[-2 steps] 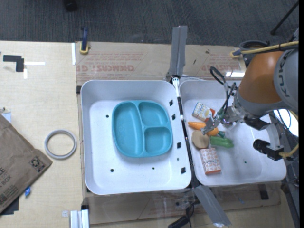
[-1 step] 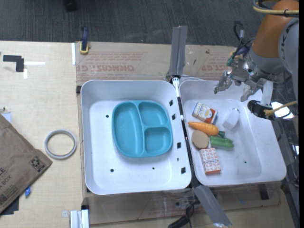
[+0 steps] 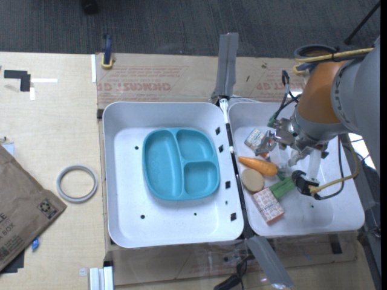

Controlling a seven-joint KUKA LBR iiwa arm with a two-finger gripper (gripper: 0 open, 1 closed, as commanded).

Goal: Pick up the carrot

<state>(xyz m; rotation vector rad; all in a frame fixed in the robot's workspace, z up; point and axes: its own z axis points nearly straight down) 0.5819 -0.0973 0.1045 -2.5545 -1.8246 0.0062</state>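
The orange carrot [image 3: 258, 165] lies in the right bin [image 3: 338, 219], near its left wall, pointing left. My gripper [image 3: 282, 150] hangs just above and to the right of the carrot's thick end. It looks open, with nothing between its fingers [image 3: 268, 142]. The grey arm with its orange band [image 3: 320, 92] comes in from the upper right.
Beside the carrot lie a round tan slice [image 3: 252, 180], a green piece [image 3: 281, 189], a pink box [image 3: 268, 205] and a white packet [image 3: 253, 139]. The left bin [image 3: 118, 216] holds a blue divided plate [image 3: 181, 163]. A tape ring [image 3: 77, 182] sits on the bench at left.
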